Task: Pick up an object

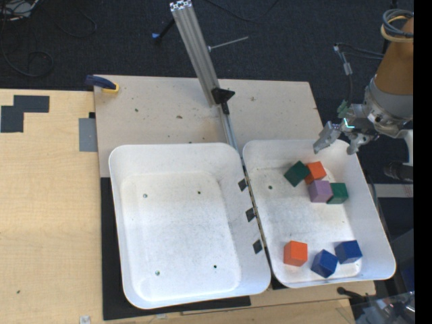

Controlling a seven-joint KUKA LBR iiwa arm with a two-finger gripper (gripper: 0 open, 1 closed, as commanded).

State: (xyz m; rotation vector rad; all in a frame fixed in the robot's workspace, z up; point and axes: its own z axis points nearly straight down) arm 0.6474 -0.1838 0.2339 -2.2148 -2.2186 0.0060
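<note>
My gripper point(339, 140) hangs open over the far right edge of the right bin point(283, 211), with nothing between its fingers. Below and left of it lies a cluster of blocks: a dark green block point(296, 173), an orange block point(316, 171), a purple block point(320, 191) and a green block point(338, 193). Near the bin's front sit another orange block point(295, 253) and two blue blocks point(325, 262) point(348, 251).
The left bin point(175, 221) lies beside the right one, with black clips point(250, 213) along the shared edge. A slanted aluminium bar point(199, 52) rises from the bench behind the bins. A blue-and-yellow clamp point(102, 84) sits at the bench's far left corner.
</note>
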